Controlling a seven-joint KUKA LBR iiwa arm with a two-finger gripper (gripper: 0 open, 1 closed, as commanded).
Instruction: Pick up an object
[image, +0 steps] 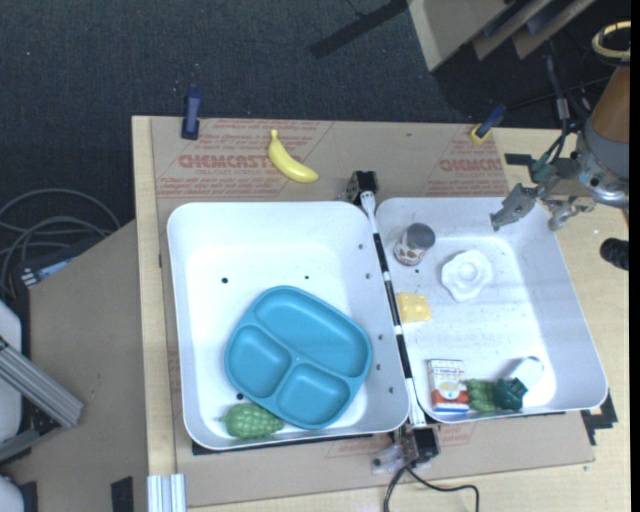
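Note:
My gripper (531, 212) hangs over the far right corner of the right bin (570, 300). Its fingers (507, 211) stand apart, open, with nothing between them. Below and left of it in that bin lie a white lumpy object (467, 275), a small round can (414, 243) and a yellow block (413, 307). Along the bin's near edge sit a small red and white carton (448, 386), a green item (485, 397) and a white and teal bottle (520, 380).
The left bin (200, 260) holds a blue divided plate (297, 355) and a green bumpy object (250, 421) at its near corner. A yellow banana (290, 160) lies on the bench behind the bins. A black divider clip (362, 184) sits between the bins.

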